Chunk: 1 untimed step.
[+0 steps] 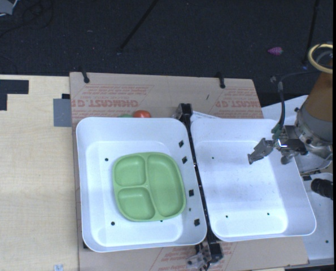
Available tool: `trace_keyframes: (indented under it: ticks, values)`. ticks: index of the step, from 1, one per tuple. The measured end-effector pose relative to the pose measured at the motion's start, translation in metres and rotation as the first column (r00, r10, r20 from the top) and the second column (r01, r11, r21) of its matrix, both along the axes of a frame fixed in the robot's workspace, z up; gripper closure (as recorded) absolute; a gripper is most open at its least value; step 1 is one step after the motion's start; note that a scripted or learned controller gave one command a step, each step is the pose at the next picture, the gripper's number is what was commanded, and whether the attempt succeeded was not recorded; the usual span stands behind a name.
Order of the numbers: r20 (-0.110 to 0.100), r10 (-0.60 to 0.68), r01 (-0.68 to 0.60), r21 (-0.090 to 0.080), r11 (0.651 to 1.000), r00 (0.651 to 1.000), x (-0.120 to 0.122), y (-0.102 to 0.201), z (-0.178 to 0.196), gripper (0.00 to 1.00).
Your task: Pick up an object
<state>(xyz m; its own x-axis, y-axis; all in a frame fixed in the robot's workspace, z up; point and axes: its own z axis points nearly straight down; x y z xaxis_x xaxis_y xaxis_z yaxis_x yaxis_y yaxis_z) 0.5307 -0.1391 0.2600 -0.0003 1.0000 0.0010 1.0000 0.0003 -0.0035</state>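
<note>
Scene: two shallow white bins are being viewed from above at a slant, side by side on a cardboard sheet [156, 95] laid over the desk [26, 179].
Left bin [88, 151]: a pale green divided plate [149, 186] with three compartments is lying flat near the middle of this bin, well apart from the arm.
Right bin [292, 219]: its floor is showing only small dark specks; the arm is reaching in over its far right part.
Behind the bins: a small orange-red object [142, 114] is partly hidden past the far rim of the left bin, outside it.
Arm: the grey arm with its orange band [324, 97] is entering from the right edge.
Hand [272, 150]: it is being held over the right bin, near the far right side; two fingers are seen pointing apart, one to the left and one to the right, so the hand is judged to be spread, and nothing is seen between the fingers.
Height: whether the hand is touching the bin floor cannot be told.
Step in hand: the approach is judged to be under way, with no grasp yet made.
Next move: the hand would need to be carried left across the divider [193, 174] to the green plate, lowered at a raised rim, and pressed together there, since a flat plate offers little else to pinch.
</note>
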Motion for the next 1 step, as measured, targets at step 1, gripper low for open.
trace_keyframes:
  ticks: [1]
  values:
    - [-0.004, 0.001, -0.001, 0.001, 1.000, 1.000, -0.0055, 0.0081, -0.0479, 0.00]
